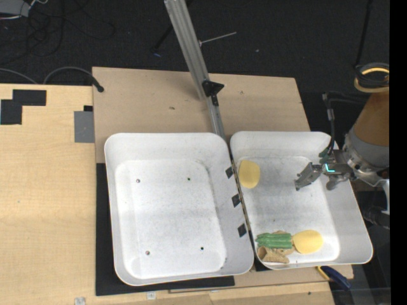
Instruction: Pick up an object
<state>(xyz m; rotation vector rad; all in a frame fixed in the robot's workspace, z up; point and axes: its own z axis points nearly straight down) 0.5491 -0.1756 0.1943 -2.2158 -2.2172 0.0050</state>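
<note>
Over right bin (280, 146), end effector (316, 176); no legible writing.

Probably robotics lab: bench (267, 100), bins (121, 148), floor cables (76, 5).

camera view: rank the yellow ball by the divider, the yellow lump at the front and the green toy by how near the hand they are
From the hand:
1. Round yellow ball, left against the divider.
2. Yellow rounded lump, front of the right bin.
3. Green knobbly toy, front, beside the lump.
</note>
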